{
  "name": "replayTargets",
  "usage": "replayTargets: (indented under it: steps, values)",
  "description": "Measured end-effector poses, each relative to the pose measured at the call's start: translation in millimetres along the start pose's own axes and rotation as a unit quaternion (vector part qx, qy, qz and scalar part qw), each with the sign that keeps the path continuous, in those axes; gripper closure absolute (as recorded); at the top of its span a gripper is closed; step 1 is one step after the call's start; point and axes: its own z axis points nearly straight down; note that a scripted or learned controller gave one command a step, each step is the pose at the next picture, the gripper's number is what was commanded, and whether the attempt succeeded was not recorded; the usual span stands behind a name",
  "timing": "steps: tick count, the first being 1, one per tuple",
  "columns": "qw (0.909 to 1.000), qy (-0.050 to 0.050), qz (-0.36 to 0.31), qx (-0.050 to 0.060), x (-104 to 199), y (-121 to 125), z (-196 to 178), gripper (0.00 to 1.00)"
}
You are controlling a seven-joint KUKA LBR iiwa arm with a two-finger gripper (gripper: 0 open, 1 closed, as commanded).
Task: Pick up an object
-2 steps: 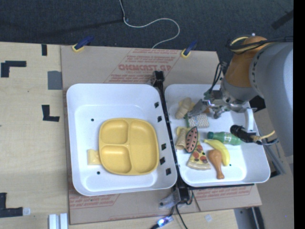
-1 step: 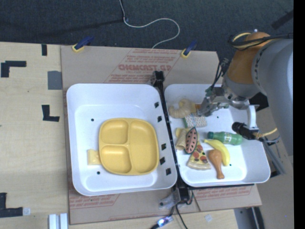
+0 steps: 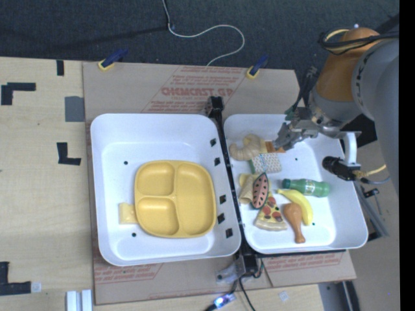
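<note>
The right bin (image 3: 337,229) holds a heap of toy food: a beige ginger-like piece (image 3: 245,148), a speckled block (image 3: 269,163), a watermelon slice (image 3: 260,190), a pizza slice (image 3: 269,218), a green bottle (image 3: 306,187), a banana (image 3: 300,204) and a drumstick (image 3: 294,220). My gripper (image 3: 283,142) reaches down from the right over the bin's upper part, its tip right beside the speckled block and the beige piece. Nothing is visibly between its fingers.
The left bin (image 3: 110,148) holds a yellow divided plate (image 3: 175,198) with a small pale block (image 3: 126,212) at its left. A black divider (image 3: 224,167) joins the bins. A white cable (image 3: 207,34) lies behind them. The arm's body (image 3: 353,76) overhangs the right bin's far corner.
</note>
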Motion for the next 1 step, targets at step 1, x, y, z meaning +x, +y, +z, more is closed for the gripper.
replayTargets:
  steps: [1]
  values:
    - [1.0, -0.001, 0.0, -0.001, -9.0, -2.2, -51.8, 1.0]
